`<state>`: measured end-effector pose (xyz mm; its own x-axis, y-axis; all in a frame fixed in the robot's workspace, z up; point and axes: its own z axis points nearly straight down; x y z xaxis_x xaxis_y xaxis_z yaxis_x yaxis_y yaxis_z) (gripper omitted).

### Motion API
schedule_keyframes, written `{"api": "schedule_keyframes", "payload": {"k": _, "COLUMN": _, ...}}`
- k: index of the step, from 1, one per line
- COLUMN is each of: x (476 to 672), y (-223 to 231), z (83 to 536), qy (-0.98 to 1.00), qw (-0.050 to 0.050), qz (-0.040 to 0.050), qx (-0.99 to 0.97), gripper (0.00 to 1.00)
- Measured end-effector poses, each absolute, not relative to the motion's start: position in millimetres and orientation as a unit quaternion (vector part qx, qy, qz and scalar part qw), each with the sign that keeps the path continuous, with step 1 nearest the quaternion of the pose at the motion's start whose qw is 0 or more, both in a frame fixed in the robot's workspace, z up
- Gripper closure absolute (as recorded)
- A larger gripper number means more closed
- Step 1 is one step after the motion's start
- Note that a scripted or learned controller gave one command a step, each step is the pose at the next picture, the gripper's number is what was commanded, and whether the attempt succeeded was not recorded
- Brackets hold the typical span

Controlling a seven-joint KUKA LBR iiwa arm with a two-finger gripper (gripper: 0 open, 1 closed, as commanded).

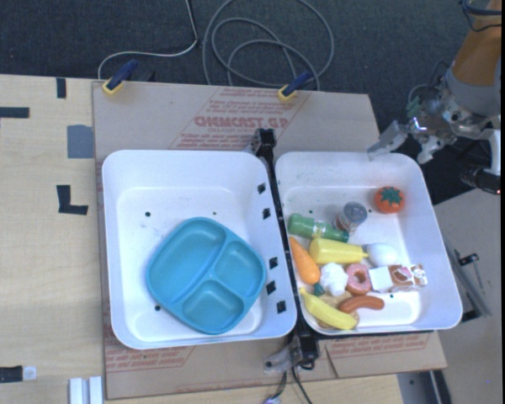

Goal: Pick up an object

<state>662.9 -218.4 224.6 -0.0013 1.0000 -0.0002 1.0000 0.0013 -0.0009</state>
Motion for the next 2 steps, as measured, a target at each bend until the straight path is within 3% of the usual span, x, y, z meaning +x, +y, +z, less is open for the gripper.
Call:
{"api": "schedule_keyframes", "payload": {"k": 1, "x": 629.7, "y": -192, "z": 120, "qy": -0.708, "qw": -0.010, "qz": -0.0055, "qx": -0.706, "gripper": 0.00}}
{"api": "schedule_keyframes", "payload": {"k": 2, "x": 575.0, "y": -158, "z": 96, "qy": -0.707, "qw": 0.000, "qz": 0.0010, "qx": -0.707, "gripper": 0.00}}
